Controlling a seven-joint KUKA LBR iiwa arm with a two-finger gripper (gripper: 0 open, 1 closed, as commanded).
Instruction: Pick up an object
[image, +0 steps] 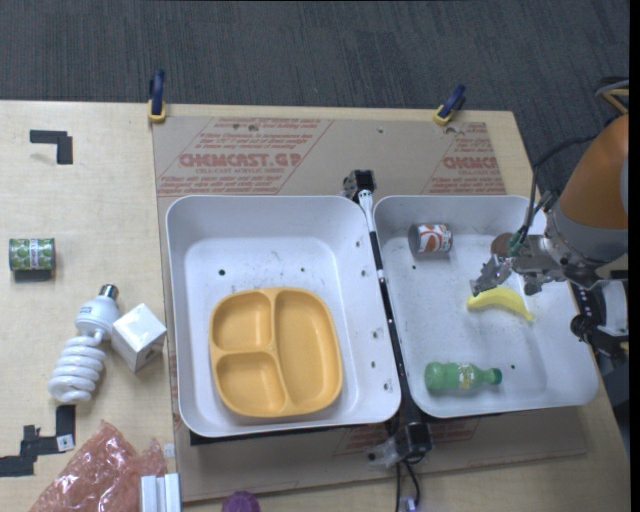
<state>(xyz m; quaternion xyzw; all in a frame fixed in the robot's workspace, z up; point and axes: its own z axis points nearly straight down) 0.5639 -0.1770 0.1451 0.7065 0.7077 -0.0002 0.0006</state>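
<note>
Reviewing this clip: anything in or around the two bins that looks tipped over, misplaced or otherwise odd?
Mildly. In the right bin the green bottle and the can both lie on their sides. A spiral light bulb, a white cube and a small green can lie loose on the bench left of the bins. Nothing looks spilled or broken.

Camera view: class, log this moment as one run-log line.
gripper: over right bin, at banana | grip: unclear | can, bottle: untouched

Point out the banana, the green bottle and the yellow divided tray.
banana (503, 303): camera view, middle of its curved body.
green bottle (455, 376): camera view, middle of its body.
yellow divided tray (305, 345): camera view, floor of its large right compartment.
</note>
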